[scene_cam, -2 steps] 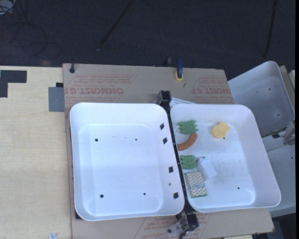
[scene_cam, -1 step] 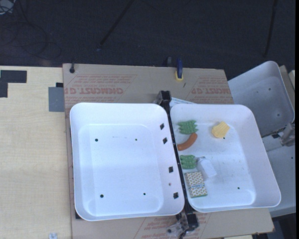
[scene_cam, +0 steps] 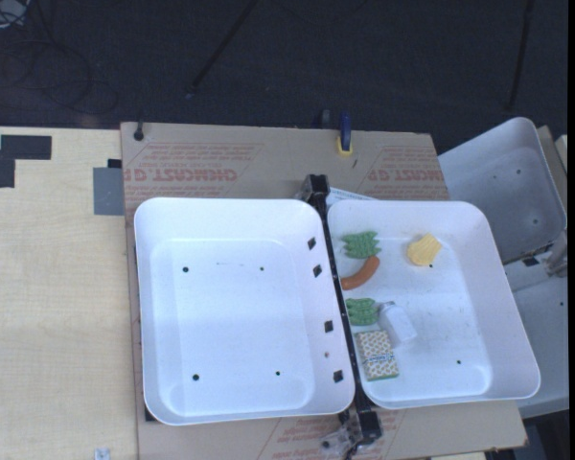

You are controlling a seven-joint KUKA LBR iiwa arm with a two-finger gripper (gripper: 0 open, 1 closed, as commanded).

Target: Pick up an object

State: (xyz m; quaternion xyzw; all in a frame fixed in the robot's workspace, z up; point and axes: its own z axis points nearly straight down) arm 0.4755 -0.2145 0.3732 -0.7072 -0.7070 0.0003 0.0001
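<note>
Nothing is lifted yet: 5 items lie in the right shallow white plastic bin (scene_cam: pixel 479 377), among them a yellow ridged toy (scene_cam: pixel 424 250) standing well apart. The claw's state cannot be told. Next, choose that one and descend on it.

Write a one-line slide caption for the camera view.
Two white bins side by side: the right bin holds a yellow piece, an orange sausage, green toys and a patterned block.

Yellow piece (scene_cam: pixel 424 250), orange sausage (scene_cam: pixel 359 273); right bin (scene_cam: pixel 503 286)
</note>
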